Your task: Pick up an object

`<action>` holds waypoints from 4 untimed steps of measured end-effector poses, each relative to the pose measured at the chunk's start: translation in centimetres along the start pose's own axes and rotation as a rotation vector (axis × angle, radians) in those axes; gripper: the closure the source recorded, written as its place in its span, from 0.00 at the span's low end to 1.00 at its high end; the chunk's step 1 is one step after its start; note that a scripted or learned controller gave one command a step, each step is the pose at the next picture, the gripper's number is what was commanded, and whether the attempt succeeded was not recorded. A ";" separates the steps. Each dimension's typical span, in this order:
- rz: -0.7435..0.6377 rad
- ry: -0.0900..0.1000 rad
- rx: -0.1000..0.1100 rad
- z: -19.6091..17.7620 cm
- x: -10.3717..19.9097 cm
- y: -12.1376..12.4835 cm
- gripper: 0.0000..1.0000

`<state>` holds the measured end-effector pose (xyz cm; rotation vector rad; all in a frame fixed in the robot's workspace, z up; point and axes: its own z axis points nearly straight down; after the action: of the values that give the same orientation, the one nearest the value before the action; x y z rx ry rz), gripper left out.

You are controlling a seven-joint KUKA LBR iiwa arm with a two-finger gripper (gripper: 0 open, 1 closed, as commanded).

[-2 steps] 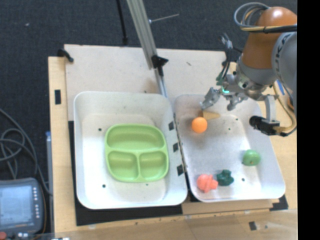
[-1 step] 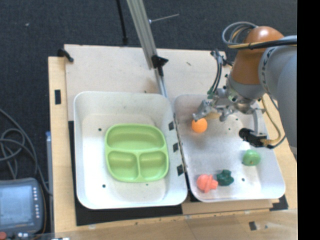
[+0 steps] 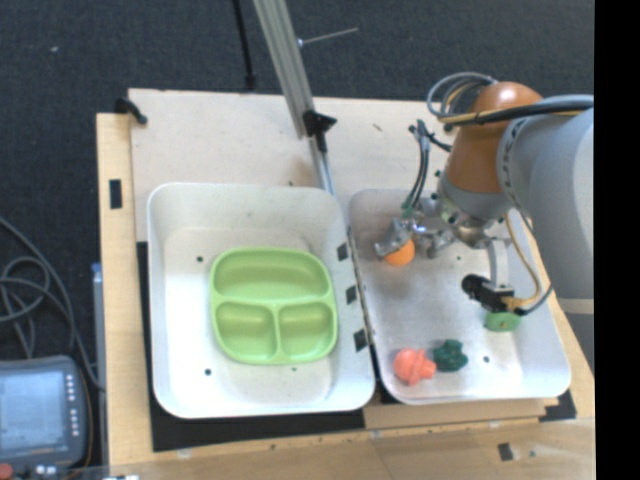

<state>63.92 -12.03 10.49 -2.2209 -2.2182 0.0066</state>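
Jaws (image 3: 398, 243) partly hide orange ball (image 3: 400, 255) in right bin (image 3: 540, 368)

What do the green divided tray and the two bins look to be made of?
Green divided tray: probably moulded plastic, matte to lightly glossy; uniform lime colour, rounded one-piece compartments. Left bin and right bin: likely thin formed white plastic, judging by rounded corners and curled rims; the right bin's floor looks scuffed and greyed.
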 end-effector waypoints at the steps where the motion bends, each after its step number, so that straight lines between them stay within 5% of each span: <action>1: 0.004 -0.001 -0.009 -1.5 -0.2 0.2 1.00; 3: -0.002 -0.001 -0.011 -12.1 -1.1 1.2 1.00; 4: -0.002 -0.001 -0.004 -11.2 -1.2 1.3 1.00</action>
<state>65.25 -13.19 21.71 -2.2210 -2.2237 0.0028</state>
